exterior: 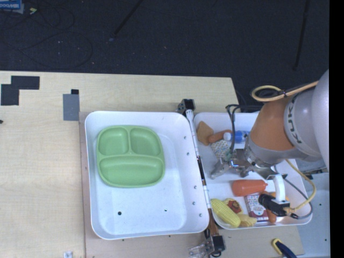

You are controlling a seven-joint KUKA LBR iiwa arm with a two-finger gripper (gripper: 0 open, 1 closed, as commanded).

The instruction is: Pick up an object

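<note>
The grey arm with its orange band reaches in from the right and has the gripper (223,166) low in the right bin (219,190), close to that bin's left wall. The wrist hides much of it from above, so I cannot tell whether it is open or closed, or whether it has hold of anything. The things on offer all lie in this bin. Just beside the gripper, toward the near side, is an orange carrot-shaped toy (249,187), long and smooth, lying flat on the white floor with its length across the bin. Nearer still, in the front left corner, is a yellow corn cob (226,212), knobbly and tilted along the rim, with a red-and-white packet (254,205) just beside it on its right. On the far side of the gripper, a brown-orange wedge (204,131) sits by the left wall, and a small blue-and-white item (238,138) lies near it, partly under the arm; what it is I cannot make out. The left bin (145,214) holds a pale green divided plate (130,156) with three compartments, set toward its far left corner. Both bins rest on the light wooden bench (37,171).
</note>
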